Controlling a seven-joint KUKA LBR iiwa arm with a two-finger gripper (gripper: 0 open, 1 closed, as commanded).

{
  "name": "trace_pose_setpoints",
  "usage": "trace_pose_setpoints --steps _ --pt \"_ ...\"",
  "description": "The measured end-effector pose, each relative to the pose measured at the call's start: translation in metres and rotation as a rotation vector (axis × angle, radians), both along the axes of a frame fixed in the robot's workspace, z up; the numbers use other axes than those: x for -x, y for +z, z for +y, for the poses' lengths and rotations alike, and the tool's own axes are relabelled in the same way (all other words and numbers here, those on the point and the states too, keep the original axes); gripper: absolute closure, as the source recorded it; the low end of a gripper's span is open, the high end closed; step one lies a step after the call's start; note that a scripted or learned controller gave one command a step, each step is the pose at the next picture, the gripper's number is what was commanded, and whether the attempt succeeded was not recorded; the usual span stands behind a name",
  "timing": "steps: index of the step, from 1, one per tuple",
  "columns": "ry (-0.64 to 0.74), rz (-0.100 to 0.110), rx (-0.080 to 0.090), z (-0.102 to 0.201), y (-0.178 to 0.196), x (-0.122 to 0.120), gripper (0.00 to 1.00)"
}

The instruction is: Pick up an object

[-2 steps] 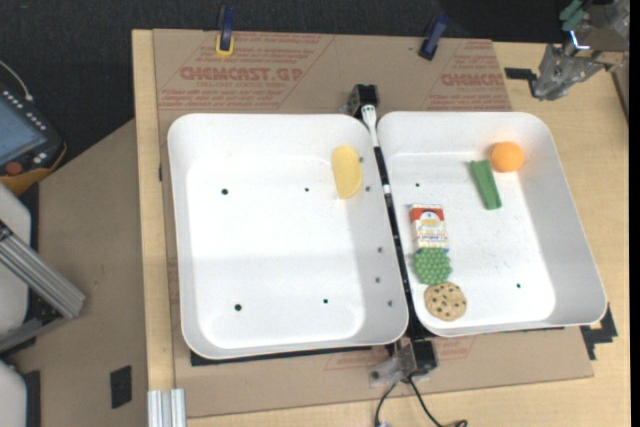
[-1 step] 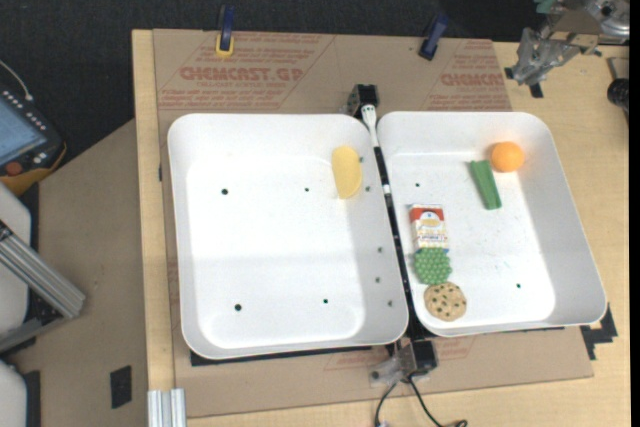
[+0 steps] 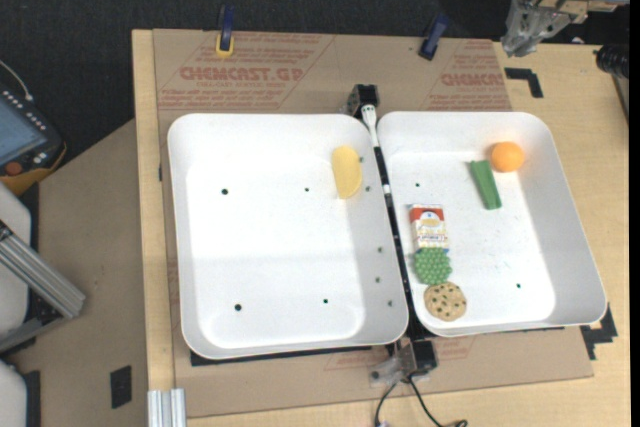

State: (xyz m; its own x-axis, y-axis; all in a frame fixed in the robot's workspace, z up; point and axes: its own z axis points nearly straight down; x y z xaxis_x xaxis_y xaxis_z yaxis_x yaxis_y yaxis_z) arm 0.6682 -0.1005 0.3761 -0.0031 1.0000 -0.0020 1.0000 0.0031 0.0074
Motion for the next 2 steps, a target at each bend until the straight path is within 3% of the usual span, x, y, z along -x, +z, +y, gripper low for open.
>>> trace_pose_setpoints --steps 2 --pt "-0.001 -0.005 0.005 -0.001 0.021 0.000 1.00"
